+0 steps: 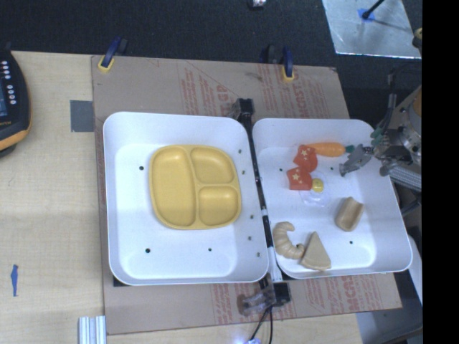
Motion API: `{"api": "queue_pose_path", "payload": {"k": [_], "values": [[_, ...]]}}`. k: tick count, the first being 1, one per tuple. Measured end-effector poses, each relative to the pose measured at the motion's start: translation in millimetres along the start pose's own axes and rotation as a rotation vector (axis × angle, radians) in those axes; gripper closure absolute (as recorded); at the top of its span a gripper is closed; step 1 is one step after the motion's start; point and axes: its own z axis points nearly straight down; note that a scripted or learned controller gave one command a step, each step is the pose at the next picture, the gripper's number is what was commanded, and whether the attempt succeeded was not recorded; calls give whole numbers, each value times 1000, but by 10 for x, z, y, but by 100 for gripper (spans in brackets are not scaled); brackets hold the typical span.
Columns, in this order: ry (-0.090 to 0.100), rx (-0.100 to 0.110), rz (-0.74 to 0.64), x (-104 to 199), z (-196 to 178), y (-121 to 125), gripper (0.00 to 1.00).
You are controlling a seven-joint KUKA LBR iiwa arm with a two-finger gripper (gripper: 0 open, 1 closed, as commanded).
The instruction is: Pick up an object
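The right bin (380, 253) holds several toy foods. An orange carrot (326, 149) lies near its far edge, with two red pieces (303, 168) and a small yellow bit (317, 185) beside it. A tan block (348, 213), a curled tan piece (286, 239) and a tan wedge (315, 253) lie nearer the front. My gripper (371, 165) hovers at the bin's right edge, just right of the carrot's green tip. It is open, with nothing between its fingers.
The left bin (129, 256) holds a yellow divided plate (194, 186). Clamps (288, 69) pin the cardboard under the bins. A black and orange pendant (11, 106) lies at the far left on the bench.
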Motion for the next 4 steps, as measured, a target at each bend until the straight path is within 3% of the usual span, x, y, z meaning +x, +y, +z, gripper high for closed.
{"api": "queue_pose_path", "payload": {"k": [1, 2, 3, 4], "values": [[-2, -6, -8, 426, 780, 1013, 0], [2, 7, -4, 814, 1227, 640, 0], [-2, 1, -4, 780, 1087, 664, 100], [-2, 2, -4, 780, 1091, 663, 0]]}}
